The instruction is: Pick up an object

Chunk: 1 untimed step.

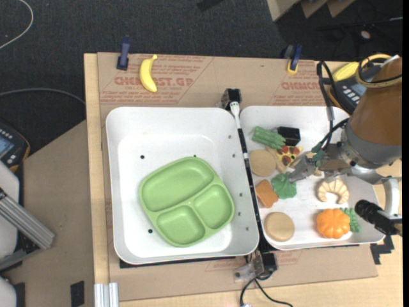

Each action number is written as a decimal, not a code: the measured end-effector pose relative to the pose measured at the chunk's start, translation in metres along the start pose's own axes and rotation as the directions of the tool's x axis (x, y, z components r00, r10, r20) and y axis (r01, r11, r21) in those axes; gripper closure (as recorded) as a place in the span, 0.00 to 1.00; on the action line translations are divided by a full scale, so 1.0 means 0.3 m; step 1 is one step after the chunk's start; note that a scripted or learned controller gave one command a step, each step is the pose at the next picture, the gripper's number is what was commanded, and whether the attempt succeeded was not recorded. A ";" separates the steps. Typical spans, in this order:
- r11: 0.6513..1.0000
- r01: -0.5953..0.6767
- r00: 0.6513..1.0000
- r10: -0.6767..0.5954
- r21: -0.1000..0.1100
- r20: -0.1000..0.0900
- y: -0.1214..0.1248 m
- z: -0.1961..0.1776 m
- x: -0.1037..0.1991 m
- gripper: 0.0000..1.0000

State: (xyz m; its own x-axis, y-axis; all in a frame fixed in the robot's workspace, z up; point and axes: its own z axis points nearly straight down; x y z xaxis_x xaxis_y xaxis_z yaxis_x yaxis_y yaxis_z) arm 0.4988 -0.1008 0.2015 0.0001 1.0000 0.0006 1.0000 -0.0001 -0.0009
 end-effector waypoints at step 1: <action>1.000 0.014 1.000 -0.014 0.005 -0.005 -0.067 0.061 0.462 0.00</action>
State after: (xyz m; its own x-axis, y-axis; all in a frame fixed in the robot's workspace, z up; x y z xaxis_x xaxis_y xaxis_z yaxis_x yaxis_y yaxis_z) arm 0.4786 0.0377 0.1834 -0.0137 0.9999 0.0057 0.9999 0.0137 -0.0059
